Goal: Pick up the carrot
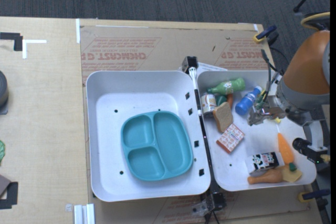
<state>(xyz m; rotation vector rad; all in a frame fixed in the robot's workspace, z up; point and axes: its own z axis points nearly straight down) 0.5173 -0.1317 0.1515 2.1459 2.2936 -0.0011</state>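
Note:
The carrot (285, 149) is a small orange cone with a green stub at its near end. It lies at the right side of the right bin (237, 176), pointing away from the camera. My gripper (259, 114) hangs over the bin's upper middle, beside a blue bottle (245, 103). It is up and to the left of the carrot and apart from it. The view shows nothing held in it.
A green bottle (228, 86), a can (208, 104), a bread slice (223, 116) and a red-and-white box (230, 138) crowd the right bin's left half. A black-and-white carton (264, 160), an orange-brown piece (265, 178) and a yellow wedge (292, 176) lie near the carrot. The left bin (105, 97) holds a teal divided plate (156, 145).

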